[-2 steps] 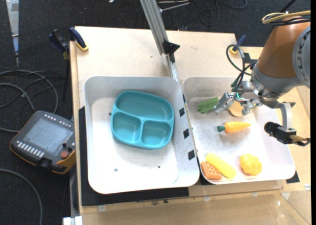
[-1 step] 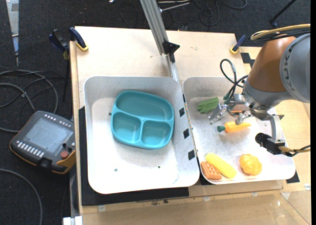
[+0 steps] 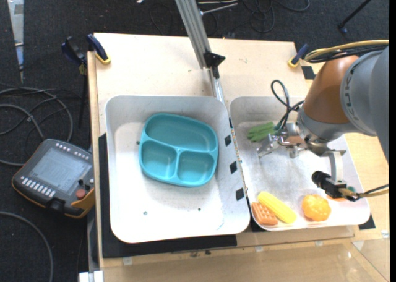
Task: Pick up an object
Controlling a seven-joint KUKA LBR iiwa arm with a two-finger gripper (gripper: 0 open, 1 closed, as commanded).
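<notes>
In the right bin (image 3: 247, 109), a green pod-like object (image 3: 261, 130) lies near the far left corner. My gripper (image 3: 270, 146) reaches in from the right and sits just below and beside this green object, low over the bin floor. Along the bin's front edge lie a yellow corn-like piece (image 3: 277, 207), a small orange waffle (image 3: 264, 214) touching its left end, and an orange fruit (image 3: 316, 208) further right. I see nothing held in the gripper.
The left bin (image 3: 124, 213) holds a teal divided plate (image 3: 179, 149) near its middle. A slanted metal pole (image 3: 192, 18) runs down to the bins' shared far corner. The grey arm with its orange band (image 3: 328, 89) covers the right bin's right side.
</notes>
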